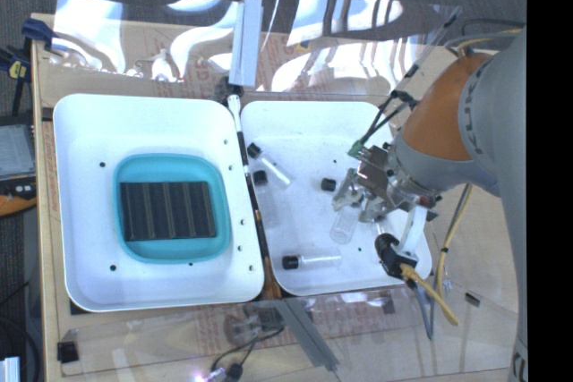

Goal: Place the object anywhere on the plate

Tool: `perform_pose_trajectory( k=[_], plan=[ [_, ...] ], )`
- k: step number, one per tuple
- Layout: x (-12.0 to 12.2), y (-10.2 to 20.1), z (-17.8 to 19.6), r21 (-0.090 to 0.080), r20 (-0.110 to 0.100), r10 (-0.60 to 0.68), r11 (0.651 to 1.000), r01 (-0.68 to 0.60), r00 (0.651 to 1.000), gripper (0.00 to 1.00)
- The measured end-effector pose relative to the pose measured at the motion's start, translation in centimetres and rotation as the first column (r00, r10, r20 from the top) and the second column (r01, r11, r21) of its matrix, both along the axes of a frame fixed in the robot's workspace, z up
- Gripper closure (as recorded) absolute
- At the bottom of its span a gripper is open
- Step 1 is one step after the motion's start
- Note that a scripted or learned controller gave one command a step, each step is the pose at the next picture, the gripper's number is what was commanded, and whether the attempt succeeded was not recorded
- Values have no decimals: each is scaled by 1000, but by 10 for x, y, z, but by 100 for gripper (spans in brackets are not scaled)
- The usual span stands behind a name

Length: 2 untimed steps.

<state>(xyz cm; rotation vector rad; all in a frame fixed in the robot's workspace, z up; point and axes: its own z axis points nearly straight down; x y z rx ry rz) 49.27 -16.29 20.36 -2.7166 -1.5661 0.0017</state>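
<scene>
My gripper (351, 197) hangs over the right bin (304, 116), its jaws closed on a clear tube (344, 219), long axis roughly upright.

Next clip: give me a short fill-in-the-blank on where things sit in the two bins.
1. The teal plate lies in the ____ bin.
2. The clear tubes with black caps lie in the ____ bin.
3. The gripper is over the ____ bin.

Missing words: left; right; right
</scene>
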Motion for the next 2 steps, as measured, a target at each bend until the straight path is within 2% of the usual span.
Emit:
perform_pose_trajectory(
  k=[1,2],
  plan=[
    [0,0,0,0,0,0,1000,0,1000,0],
    [-4,-32,67,-3,2,-72,997,72,997,0]
  ],
)
